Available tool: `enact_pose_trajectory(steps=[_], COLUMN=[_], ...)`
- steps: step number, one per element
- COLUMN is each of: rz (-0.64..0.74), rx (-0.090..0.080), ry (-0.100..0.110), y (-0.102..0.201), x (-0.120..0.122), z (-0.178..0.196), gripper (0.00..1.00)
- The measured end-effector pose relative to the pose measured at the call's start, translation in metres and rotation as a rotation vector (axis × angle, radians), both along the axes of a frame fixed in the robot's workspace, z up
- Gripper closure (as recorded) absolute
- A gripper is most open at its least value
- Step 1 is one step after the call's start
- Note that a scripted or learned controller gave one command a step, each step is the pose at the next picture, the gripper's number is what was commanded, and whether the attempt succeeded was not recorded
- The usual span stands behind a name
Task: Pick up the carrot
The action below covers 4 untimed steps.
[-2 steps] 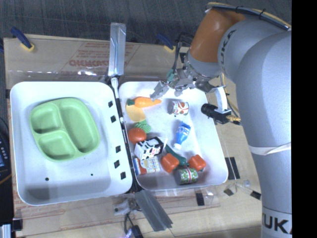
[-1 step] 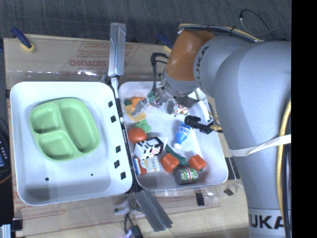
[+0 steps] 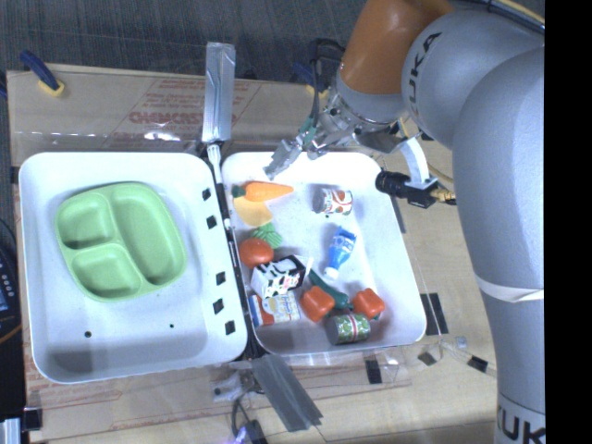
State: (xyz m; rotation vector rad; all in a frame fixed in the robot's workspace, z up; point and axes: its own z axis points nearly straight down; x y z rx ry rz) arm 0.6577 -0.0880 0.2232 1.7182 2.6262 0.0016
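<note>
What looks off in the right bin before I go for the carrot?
Nothing spilled or damaged. The carrot lies on its side at the right bin's far left corner, touching a yellow piece. The other toys are jumbled toward the near side.

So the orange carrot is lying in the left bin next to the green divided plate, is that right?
Not quite. The camera view shows the orange carrot in the right white bin, near its top left corner. The green divided plate sits alone in the left white bin.

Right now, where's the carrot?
The carrot lies in the right bin, at its far-left corner, just above a yellow toy and below-left of the end effector.
</note>
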Motion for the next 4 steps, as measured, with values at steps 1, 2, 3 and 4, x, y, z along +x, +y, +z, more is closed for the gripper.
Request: enact_pose_trajectory(steps=[1,2,3,4], rz=[0.173,0.146,0.328,0.207], rx=[0.001,0.000,-0.001,0.000], ry=[0.007,0.004,0.001,0.007], y=[-0.016,-0.047,0.025,-0.013], x=[-0.001,-0.037,0.000,-0.017], z=[-0.102,-0.130,-0.029,-0.132], gripper=[0.00,0.00,0.00,0.00])
